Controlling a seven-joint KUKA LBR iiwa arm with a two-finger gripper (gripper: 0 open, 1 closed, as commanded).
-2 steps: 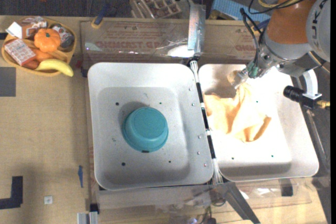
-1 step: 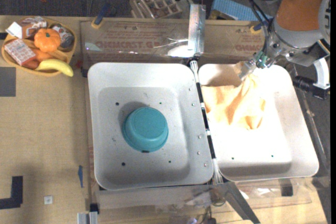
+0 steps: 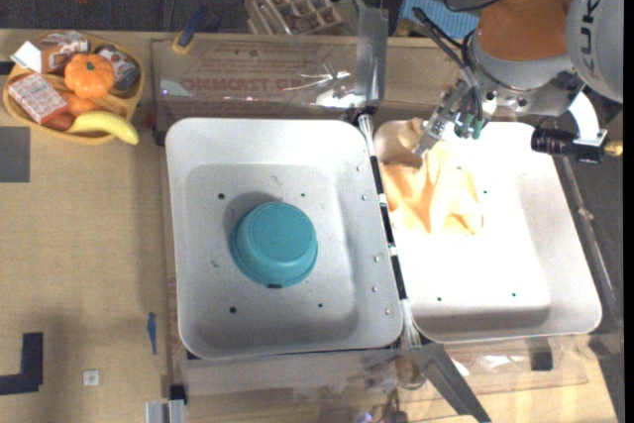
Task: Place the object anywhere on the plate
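A teal plate (image 3: 275, 243), upside down by the look of it, sits in the middle of the left bin (image 3: 198, 154). To its right, in the right bin (image 3: 555, 292), lies a crumpled yellow-orange cloth (image 3: 441, 198). The gripper (image 3: 436, 136) touches the cloth's upper edge, apparently pinching a fold between narrow fingers.

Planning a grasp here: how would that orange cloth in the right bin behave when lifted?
The orange cloth lies crumpled in soft folds, so it is probably floppy and would drape and trail from the tool. It looks thin, likely light. Spread loosely over the right bin, it may drag instead of lifting clear.
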